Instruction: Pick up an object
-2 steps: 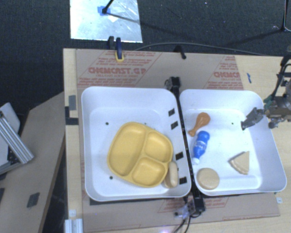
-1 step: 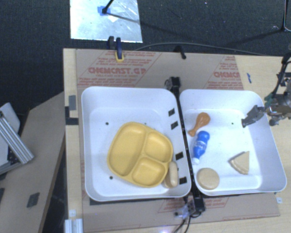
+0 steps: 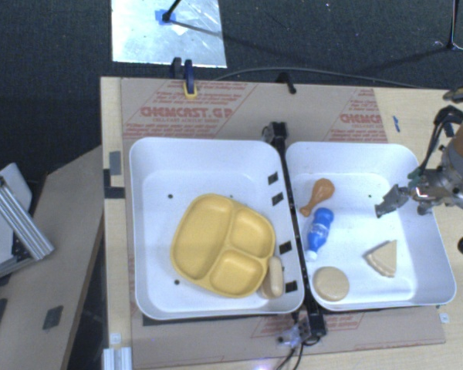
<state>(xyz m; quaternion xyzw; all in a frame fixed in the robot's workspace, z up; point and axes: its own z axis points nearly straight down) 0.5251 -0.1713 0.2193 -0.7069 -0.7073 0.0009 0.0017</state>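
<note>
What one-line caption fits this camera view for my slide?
Gripper above right bin, near sandwich wedge and blue bottle; yellow tray in left bin.

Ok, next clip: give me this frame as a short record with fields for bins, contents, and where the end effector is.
left bin: yellow divided tray, beige bread roll at its right edge
right bin: toy drumstick, blue bottle, round cookie, sandwich wedge
end effector: over right bin's right side, above the wedge
held object: none visible
</note>
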